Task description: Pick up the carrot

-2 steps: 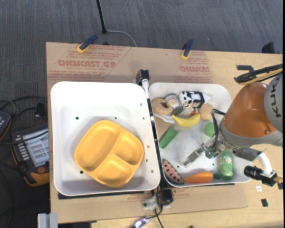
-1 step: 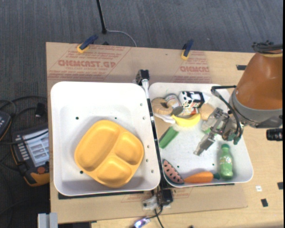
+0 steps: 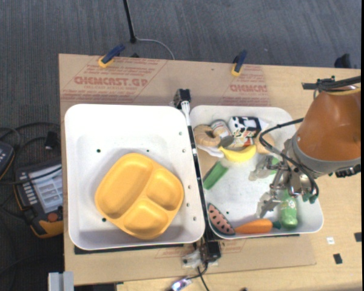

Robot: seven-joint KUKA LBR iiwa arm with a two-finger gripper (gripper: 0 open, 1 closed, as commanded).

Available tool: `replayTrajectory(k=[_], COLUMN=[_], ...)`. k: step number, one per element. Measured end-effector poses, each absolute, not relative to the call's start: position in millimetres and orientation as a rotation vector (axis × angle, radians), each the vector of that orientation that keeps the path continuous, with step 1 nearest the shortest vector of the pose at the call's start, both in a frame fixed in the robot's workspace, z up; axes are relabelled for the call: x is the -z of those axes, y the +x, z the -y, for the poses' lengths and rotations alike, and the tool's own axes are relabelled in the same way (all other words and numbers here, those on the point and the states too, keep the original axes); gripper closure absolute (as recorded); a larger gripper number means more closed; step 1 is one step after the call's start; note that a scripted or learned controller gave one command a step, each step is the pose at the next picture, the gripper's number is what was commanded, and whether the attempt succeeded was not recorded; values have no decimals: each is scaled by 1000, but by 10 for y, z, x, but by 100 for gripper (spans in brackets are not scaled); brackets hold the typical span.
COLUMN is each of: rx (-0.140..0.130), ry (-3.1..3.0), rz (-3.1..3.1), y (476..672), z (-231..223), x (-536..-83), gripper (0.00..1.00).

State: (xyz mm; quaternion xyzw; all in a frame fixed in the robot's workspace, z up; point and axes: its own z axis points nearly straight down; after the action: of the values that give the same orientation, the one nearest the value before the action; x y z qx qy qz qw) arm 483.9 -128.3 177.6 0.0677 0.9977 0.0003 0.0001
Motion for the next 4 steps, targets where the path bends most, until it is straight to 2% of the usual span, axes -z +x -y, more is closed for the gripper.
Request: replayTrajectory(k=[1, 2, 3, 4], rx=[0, 1, 1, -2], ry=[-734, -1196, -1192, -1963], rz=[-3051, -2900, -2898, -2449], y=[4845, 5038, 5049, 4958], z=[1952, 2233, 2225, 2229], x=[-2455, -3456, -3555, -3106], gripper=[0, 0, 100, 100])
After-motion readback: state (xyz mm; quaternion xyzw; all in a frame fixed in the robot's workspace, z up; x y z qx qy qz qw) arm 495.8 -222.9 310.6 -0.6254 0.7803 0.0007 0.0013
